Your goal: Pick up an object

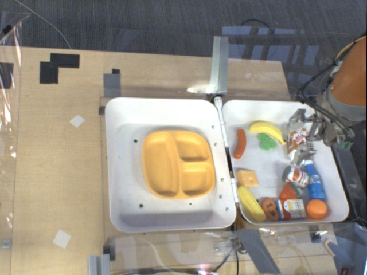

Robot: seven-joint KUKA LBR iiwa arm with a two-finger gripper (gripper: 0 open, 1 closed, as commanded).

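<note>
My gripper (302, 135) hangs over the upper right part of the right bin (342, 179), reaching in from the right. Its fingers (299, 118) stand apart, open, with a small red-and-white packet (295, 138) between them; I cannot see them pressing on it. Just below lie a red-and-white can (296, 177) and a blue bottle (313, 180). A yellow banana (267, 130) and a green toy (267, 143) lie to the gripper's left. A red sausage (239, 144) lies near the bin's left wall.
A cheese wedge (248, 179), corn cob (250, 203), brown doughnut (269, 208), labelled can (292, 208) and orange (316, 209) crowd the right bin's front. The left bin (123, 171) holds a yellow divided tray (178, 163). A metal post (219, 67) stands behind the bins.
</note>
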